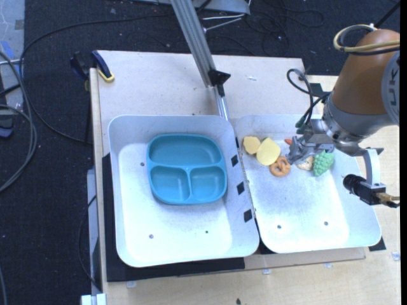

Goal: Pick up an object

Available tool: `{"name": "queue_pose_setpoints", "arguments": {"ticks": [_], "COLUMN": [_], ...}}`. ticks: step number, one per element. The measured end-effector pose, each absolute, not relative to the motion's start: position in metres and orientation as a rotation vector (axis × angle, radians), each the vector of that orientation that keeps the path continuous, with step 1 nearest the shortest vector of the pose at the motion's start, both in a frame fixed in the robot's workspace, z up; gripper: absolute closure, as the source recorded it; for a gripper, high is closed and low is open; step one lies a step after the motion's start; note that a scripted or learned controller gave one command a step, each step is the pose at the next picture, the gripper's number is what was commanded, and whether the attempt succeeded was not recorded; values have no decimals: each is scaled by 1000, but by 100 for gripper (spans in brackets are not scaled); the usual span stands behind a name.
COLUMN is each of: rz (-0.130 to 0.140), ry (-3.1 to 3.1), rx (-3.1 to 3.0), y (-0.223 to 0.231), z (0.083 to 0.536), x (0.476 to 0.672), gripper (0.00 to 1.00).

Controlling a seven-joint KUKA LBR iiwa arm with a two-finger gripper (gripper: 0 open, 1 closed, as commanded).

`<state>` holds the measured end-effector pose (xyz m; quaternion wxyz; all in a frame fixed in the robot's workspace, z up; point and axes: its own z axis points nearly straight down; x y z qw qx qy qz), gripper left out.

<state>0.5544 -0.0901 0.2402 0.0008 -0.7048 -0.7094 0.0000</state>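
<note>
In the right bin [318, 224] a cluster of small toy foods lies near the back. Two yellow pieces [262, 149] sit side by side, with a brown pretzel-shaped ring [279, 167] just in front of them. A green bumpy piece [323, 162] lies further right, with a pale piece [305, 164] beside it. My gripper [303, 147] hangs low over this cluster, between the yellow pieces and the green one, right above the pale piece. Nothing is visibly lifted.
The left bin [127, 227] holds a blue three-compartment plate [187, 169]. A slanted metal pole [194, 30] crosses the back of the bench. The arm's body and a black cable fitting [359, 188] overhang the right bin's right side.
</note>
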Motion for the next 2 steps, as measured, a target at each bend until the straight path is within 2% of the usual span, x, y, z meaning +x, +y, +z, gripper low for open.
{"name": "queue_pose_setpoints", "arguments": {"ticks": [1,2], "rz": [0,-1], "ry": [-2228,-2228], "rx": [-2212,-2212], "y": [-38,9], "z": [228,223], "x": [544,542], "gripper": [100,100]}}
